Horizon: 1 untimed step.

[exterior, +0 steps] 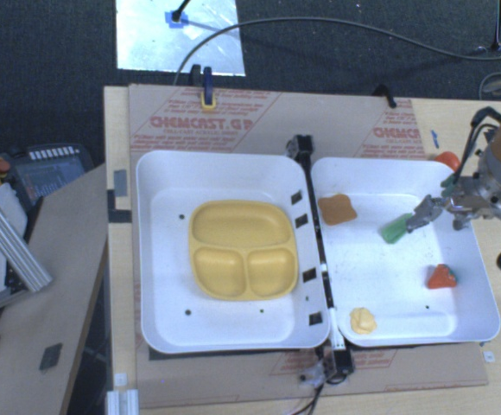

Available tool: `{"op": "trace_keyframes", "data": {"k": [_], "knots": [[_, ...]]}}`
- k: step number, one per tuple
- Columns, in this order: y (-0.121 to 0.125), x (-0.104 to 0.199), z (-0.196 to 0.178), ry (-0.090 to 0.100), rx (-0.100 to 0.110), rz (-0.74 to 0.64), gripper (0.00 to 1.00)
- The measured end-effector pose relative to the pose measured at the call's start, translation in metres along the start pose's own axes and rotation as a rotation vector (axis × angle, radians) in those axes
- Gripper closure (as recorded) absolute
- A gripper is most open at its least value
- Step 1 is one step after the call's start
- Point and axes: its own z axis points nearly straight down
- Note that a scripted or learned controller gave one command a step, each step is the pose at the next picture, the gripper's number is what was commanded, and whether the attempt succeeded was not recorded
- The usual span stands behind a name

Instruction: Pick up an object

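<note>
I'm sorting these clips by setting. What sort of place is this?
Probably a robotics lab test bench: two shallow white plastic bins sit on a protective board, a yellow divided plastic tray lies in one, and loose cables run across dark carpet.

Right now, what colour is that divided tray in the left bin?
Pale yellow tray, plainest in the camera view.

Dark carpet floor (43, 50) – a shiny metal sheet (179, 24) on it – surrounds the wooden bench (117, 128).
</note>
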Motion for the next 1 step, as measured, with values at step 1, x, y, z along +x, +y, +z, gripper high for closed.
{"op": "trace_keyframes", "data": {"k": [1], "knots": [[0.0025,0.0007,-0.0074,-0.002,-0.012,-0.004,0.00]]}}
